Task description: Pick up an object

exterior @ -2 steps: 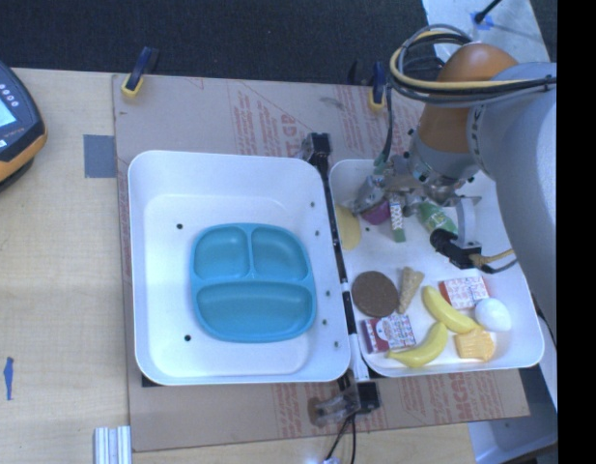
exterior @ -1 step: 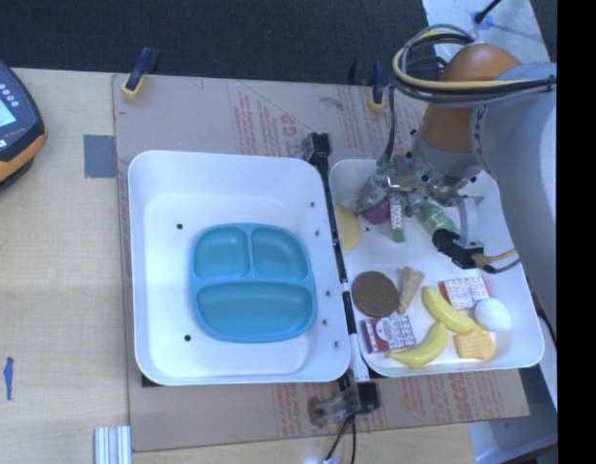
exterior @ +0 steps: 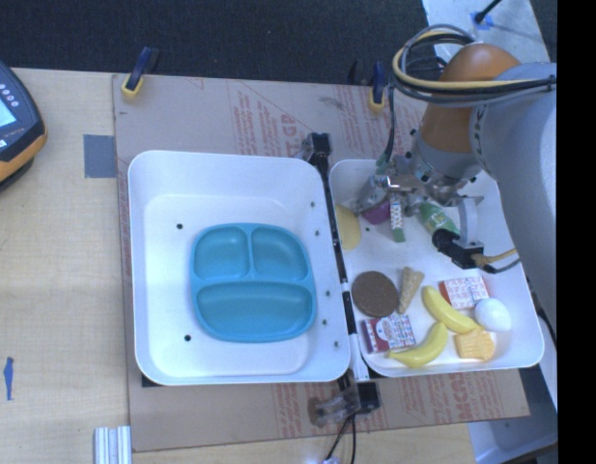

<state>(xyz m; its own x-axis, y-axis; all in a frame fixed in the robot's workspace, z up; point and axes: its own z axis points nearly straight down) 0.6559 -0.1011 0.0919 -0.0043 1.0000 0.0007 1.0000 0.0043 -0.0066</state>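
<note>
Arm bends down, gripper [exterior: 396, 211] low in the right bin [exterior: 518, 356].

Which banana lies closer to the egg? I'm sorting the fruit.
The upper banana, its end almost touching the egg; the other banana lies lower, by the bin's front edge.

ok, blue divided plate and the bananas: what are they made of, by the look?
Blue divided plate: looks like moulded plastic, matte to satin, uniform colour with soft rounded compartment ridges. Bananas: probably plastic toy food, smooth, flat even yellow with no spots; resolution leaves this open.
</note>
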